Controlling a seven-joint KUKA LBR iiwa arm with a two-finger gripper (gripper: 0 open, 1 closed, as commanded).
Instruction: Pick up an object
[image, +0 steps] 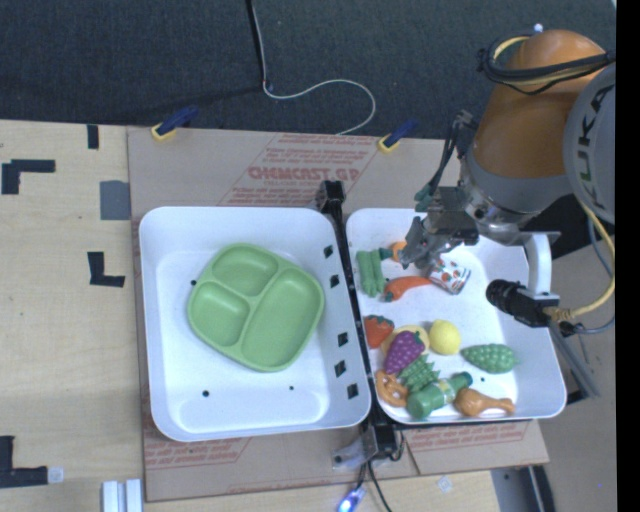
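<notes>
My gripper (424, 252) hangs low over the back of the right bin (540, 385), among the toy foods. Directly beside it lie an orange carrot (408, 287), green beans (369, 271) and a small white-and-red can (453, 277). Nearer the front sit a red tomato (378, 330), purple grapes (402, 350), a yellow lemon (444, 338), a bumpy green piece (488, 357), a green vegetable (432, 393) and an orange-brown drumstick (482, 403). The fingers point down beside the can; nothing shows between them.
The left bin (160, 300) holds a green divided plate (256, 306). A black clip divider (344, 300) runs between the bins. The big grey and orange arm (535, 110) looms over the right bin's back right corner. A cable (300, 95) lies behind.
</notes>
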